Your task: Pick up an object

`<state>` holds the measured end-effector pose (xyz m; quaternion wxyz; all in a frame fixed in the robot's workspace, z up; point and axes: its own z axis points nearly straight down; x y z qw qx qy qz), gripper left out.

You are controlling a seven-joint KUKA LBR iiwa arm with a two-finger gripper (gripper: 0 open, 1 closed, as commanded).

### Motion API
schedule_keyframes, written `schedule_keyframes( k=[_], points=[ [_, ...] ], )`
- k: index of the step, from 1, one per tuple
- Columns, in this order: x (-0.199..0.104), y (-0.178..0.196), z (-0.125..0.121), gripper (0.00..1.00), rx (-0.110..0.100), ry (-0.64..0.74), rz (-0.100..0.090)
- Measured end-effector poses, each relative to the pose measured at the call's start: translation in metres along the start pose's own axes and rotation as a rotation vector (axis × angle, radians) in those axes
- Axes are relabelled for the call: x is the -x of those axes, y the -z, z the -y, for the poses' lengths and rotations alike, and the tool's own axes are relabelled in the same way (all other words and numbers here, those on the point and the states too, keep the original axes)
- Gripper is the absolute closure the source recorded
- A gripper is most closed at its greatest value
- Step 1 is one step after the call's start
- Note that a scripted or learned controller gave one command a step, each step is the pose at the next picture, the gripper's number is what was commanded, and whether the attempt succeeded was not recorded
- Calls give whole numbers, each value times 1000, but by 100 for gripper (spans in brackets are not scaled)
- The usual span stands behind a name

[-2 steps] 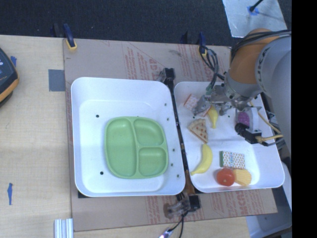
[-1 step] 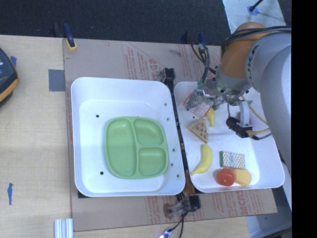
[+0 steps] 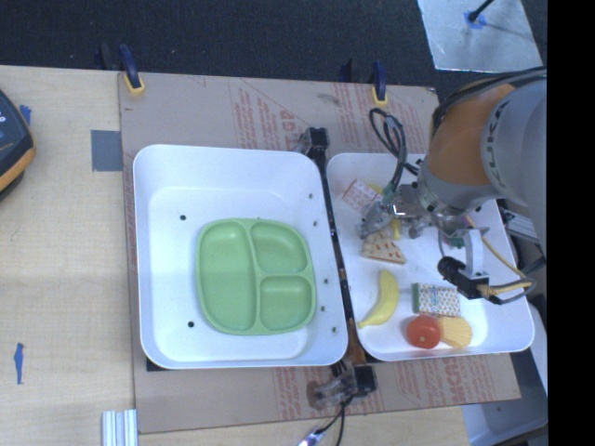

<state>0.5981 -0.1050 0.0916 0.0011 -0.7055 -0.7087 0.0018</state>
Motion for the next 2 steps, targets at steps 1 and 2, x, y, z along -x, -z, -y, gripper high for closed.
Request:
schedule_keyframes(
  k=[1,2],
  points=[
    [-13,1,-33,0,2,-1,-1],
    [-12,10,-30,100,-11,2,-2]
  ],
)
